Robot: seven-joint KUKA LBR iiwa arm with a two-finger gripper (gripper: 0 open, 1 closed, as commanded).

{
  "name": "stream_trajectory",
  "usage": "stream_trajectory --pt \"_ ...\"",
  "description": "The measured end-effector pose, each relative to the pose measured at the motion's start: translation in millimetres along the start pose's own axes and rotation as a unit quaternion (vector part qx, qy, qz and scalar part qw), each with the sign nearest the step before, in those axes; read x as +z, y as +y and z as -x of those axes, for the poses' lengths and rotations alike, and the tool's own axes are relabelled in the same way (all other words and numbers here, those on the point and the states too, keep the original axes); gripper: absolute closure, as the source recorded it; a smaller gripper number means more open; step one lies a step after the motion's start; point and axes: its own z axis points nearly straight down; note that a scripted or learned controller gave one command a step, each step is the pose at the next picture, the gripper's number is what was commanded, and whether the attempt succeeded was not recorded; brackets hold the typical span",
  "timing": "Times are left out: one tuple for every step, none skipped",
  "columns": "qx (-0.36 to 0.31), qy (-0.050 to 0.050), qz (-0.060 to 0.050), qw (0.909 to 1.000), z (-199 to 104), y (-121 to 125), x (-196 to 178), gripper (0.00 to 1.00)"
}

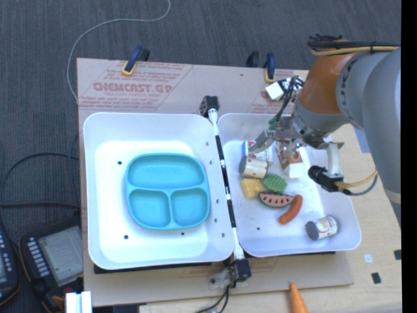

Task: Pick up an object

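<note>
Fingers: the fingers [277, 143] of the grey two-finger gripper [281, 142] hang low over the upper part of the right bin; whether they stand apart or together cannot be told, as linkage and clutter overlap there.
Grasp: nothing is seen clamped between them, so no hold is recorded.
Nearest object: a cream cylindrical cup lying on its side [255, 168] sits just below the gripper, touching a small red-and-white packet [251, 150].
Adjacent items: a yellow wedge-shaped block [251, 188], a green ridged toy piece [274, 182], a toy watermelon slice [275, 199] and an orange-red toy sausage [290, 209] lie packed close below.
Isolated item: a grey-and-white can on its side [322, 227] lies apart near the bin's lower right corner.
Container: the right shallow white bin [345, 240] holds all candidates; the left shallow white bin [104, 240] holds a teal three-compartment plastic tray [168, 191].
Arm: the grey arm with an orange band [326, 87] reaches in over the bin's upper right.
Step judged: descent onto the cluster under the gripper.
Advice: centre on one item, the cup likely, and straddle its narrow axis; neighbours may jam a finger.
Risk: the cup may roll.
</note>
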Motion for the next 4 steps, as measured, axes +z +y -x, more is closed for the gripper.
stream_trajectory --pt "0.0 0.001 -0.004 1.0 3 -21 18 0.0" --pt "0.0 0.001 -0.004 1.0 3 -21 9 1.0" --pt "0.0 0.001 -0.004 1.0 3 -21 9 0.0" --pt "0.001 0.001 -0.004 1.0 5 -84 39 0.0"
